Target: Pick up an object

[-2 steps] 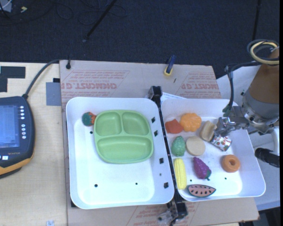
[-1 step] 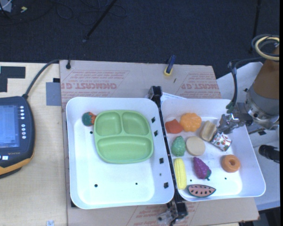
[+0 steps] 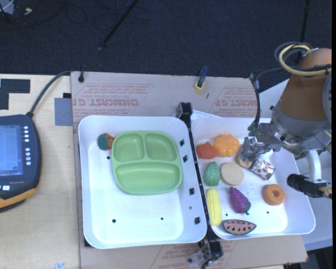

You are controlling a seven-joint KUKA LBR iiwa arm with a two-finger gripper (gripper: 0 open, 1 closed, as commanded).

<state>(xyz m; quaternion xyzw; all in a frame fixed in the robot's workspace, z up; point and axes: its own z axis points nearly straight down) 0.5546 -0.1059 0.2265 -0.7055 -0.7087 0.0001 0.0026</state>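
Gripper (image 3: 252, 153) sits low in the right bin (image 3: 302, 220), beside the small patterned can (image 3: 262, 167); grip state can't be told; it should centre on the can before lifting.

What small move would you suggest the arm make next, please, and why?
Probably a short straight lift to test the grasp. The gripper sits low in the right bin, right at a small patterned object beside the tan round piece. Whether the jaws actually hold it is unclear, and a lift would show that.
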